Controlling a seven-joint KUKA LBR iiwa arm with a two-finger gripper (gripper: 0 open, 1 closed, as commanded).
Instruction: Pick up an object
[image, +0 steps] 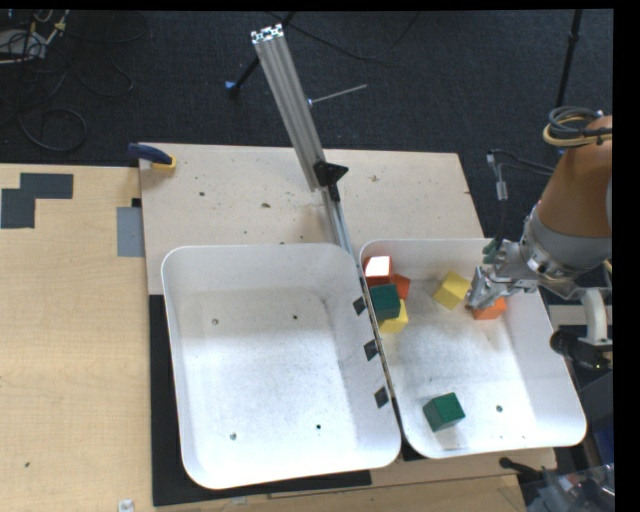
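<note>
Pale wooden bench (250, 195) over dark carpet, two shallow white bins side by side.

Smooth and speckled, the left bin (200, 270) sits at centre frame; the right bin (560, 420) holds hard-edged blocks. A green cube (443, 411) lies alone low in the right bin with open floor around it; a yellow block (452, 291) sits just left of the gripper (487, 296); a stacked cluster (385, 293) crowds the dividing wall. An orange block (489, 310) peeks from under the gripper, mostly hidden; whether the gripper is spread or closed I cannot tell.
</note>
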